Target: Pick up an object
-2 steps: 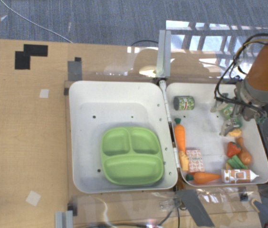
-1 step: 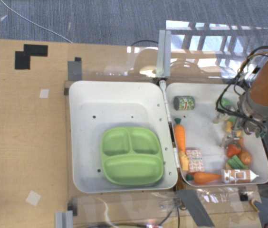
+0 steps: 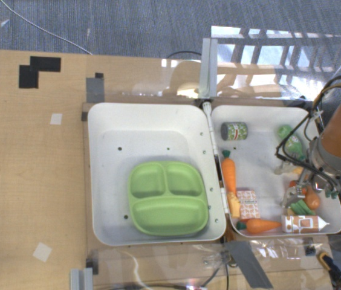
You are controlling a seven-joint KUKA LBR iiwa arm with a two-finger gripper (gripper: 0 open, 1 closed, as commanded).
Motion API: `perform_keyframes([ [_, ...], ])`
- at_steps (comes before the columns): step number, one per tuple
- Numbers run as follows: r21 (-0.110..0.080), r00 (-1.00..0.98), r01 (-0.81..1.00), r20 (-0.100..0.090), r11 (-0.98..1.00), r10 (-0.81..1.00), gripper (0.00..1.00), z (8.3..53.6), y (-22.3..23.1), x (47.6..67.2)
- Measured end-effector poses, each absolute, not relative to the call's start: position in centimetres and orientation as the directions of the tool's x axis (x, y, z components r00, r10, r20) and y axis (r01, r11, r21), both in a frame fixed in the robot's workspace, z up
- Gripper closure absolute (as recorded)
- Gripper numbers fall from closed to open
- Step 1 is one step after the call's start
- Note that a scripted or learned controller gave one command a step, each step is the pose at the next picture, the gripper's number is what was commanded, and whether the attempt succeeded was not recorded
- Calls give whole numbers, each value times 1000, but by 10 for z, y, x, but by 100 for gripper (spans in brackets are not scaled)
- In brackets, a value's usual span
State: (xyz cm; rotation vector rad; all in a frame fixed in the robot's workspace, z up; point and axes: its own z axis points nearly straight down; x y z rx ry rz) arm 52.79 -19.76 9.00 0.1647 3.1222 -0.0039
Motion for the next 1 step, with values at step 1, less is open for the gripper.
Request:
perform_keyframes([
  [1, -1, -977, 212, -14, 977, 212, 0, 90, -195, 540],
])
